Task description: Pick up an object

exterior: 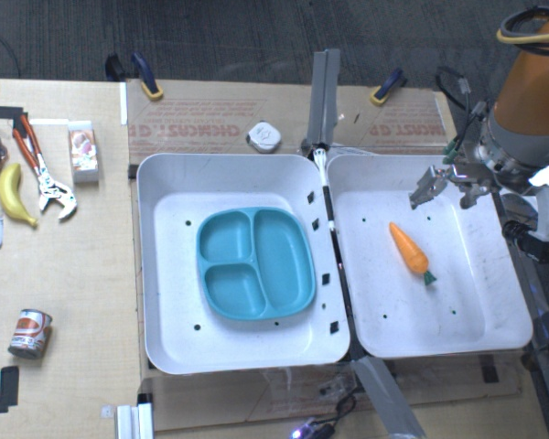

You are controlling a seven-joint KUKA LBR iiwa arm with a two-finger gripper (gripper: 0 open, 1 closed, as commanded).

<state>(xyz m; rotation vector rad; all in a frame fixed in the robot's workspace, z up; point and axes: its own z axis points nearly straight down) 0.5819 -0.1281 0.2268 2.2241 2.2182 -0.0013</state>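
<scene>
An orange toy carrot [408, 247] with a small green top lies in the middle of the right white bin [476, 323], pointing up-left. My gripper [445, 193] hangs over the upper right part of that bin, above and to the right of the carrot and apart from it. Its two fingers are spread open with nothing between them. In the left white bin [165, 273] lies a teal divided plate [255, 262].
On the bench left of the bins lie a banana [13, 195], a wrench and pliers [44, 174], a small box [83, 153] and a can [29, 332]. A round white tape measure [264, 136] sits behind the bins. A grey post [323, 99] stands between them.
</scene>
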